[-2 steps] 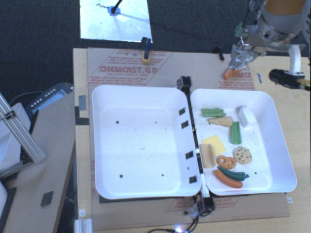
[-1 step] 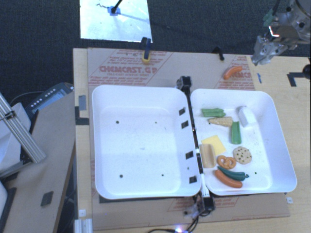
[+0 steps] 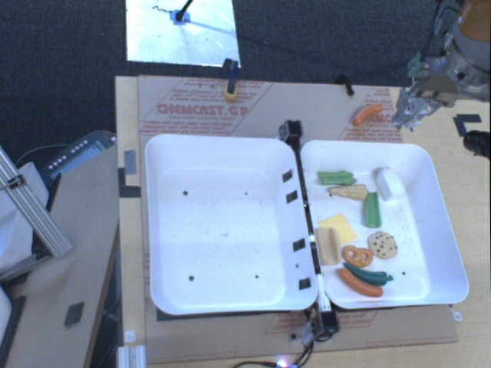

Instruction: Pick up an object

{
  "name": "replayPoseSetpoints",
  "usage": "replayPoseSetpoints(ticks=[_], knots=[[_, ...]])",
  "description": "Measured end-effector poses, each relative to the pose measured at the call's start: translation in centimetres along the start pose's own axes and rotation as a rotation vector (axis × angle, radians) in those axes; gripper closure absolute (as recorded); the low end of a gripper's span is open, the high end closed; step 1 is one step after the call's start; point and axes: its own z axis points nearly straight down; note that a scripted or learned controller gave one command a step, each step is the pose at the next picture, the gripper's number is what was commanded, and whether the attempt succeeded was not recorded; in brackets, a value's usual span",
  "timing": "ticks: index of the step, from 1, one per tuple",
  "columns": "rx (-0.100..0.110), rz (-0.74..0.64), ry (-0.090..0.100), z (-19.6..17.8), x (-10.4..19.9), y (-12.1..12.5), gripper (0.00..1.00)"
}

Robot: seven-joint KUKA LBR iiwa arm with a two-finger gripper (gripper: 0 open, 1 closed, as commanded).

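Observation:
My gripper (image 3: 407,118) hangs at the far right, over the bench just behind the back rim of the right bin (image 3: 441,228). An orange sausage-shaped toy (image 3: 368,114) lies on the bench outside the bin, just left of the gripper. Inside the right bin lie several toy foods: a green pod (image 3: 336,177), a pale corn piece (image 3: 349,192), a white block (image 3: 387,182), a green pickle (image 3: 372,209), a yellow cheese slice (image 3: 337,227), a tan stick (image 3: 328,245), a pretzel (image 3: 357,255), a cookie (image 3: 381,244) and an orange sausage (image 3: 359,282).
The left bin (image 3: 222,148) adjoins the right one along a black-clipped divider (image 3: 301,205). A yellow and blue clamp (image 3: 230,79) sits at the bench's far edge. A shiny square sheet (image 3: 180,21) lies on the floor behind. A side table (image 3: 69,228) stands at the left.

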Motion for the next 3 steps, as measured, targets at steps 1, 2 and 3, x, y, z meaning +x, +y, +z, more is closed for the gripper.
replayPoseSetpoints(ticks=[1, 2, 3], knots=[[0.004, -0.008, 0.002, 12.1, 1.9, 5.1, 1.0], [-0.018, -0.009, 0.001, -0.6, 4.5, 5.2, 1.0], [0.0, -0.008, 0.002, 6.4, 7.1, 5.1, 1.0]])
